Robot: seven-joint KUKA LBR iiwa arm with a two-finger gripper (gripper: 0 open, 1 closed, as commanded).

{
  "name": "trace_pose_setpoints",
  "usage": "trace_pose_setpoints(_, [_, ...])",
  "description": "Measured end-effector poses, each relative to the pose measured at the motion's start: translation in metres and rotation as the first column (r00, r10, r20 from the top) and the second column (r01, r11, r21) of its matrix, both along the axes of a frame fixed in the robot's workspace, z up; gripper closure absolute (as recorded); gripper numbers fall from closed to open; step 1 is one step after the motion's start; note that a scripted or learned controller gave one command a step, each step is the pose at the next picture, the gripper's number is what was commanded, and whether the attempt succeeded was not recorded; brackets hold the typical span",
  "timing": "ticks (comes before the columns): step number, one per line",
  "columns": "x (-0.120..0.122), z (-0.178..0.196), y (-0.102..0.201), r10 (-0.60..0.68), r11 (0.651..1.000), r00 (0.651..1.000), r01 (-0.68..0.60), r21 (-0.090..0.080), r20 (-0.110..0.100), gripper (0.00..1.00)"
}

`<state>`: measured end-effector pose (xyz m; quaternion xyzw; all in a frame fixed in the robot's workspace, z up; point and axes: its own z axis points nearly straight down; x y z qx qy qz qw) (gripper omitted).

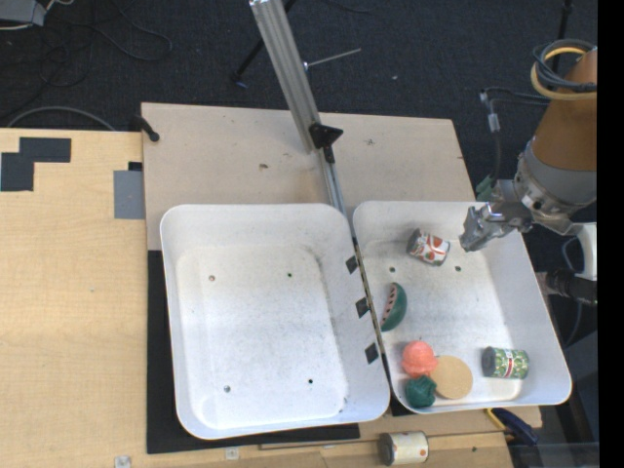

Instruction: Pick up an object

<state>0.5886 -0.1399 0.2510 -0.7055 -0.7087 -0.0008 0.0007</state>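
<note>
My gripper (480, 228) hangs over the upper right part of the right bin (546, 305), near its far rim. The view is too small and slanted to show how the gripper is set, so I cannot tell; nothing shows in its grasp.

Objects in the right bin:
- A small red-and-white can (428, 248) on its side, just left of my gripper and apart from it.
- A watermelon-slice toy (392, 306) (green rind, red flesh) close to the bin's left wall.
- An orange-pink ball (418, 357) near the front, with a dark green lump (421, 391) just below it.
- A tan round disc (452, 377), touching or nearly touching both the ball and the green lump.
- A green-and-white can (504, 363) lying on its side toward the front right corner.

The left bin (185, 261) sits beside the right one, their walls meeting along the middle. A slanted aluminium bar (291, 76) rises from behind the bins. A small cylinder (403, 448) lies on the bench in front of the right bin.
</note>
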Motion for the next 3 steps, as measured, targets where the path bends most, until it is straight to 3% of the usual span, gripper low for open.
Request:
trace_pose_setpoints(2, [0.024, -0.015, 0.090, -0.002, 1.000, 1.000, 0.002, -0.001, -0.002, 1.00])
trace_pose_setpoints(3, [0.029, -0.022, 0.150, 0.000, 1.000, 1.000, 0.000, 0.000, -0.003, 1.00])
